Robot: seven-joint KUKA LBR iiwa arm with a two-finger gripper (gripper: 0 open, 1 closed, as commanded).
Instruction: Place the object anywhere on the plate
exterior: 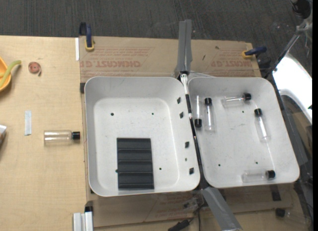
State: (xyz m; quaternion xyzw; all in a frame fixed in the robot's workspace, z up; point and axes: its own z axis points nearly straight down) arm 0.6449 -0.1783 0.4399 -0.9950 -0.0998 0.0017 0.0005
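A black ribbed plate (134,163) lies flat in the left bin (99,125), near its front edge. The right bin (283,140) holds several clear vials with black caps. Two vials stand close together at its left side (198,112) (209,115). Another vial (233,100) lies crosswise near the back, one (261,125) lies toward the right, and one (257,176) rests at the front rim. Part of the arm (298,71) shows at the far right edge, outside the bins.
A loose clear vial (60,135) lies on the wooden bench left of the bins. A yellow object (6,73) and a small red disc (34,67) sit at the far left. Clamps (87,36) (253,52) hold the cardboard behind the bins.
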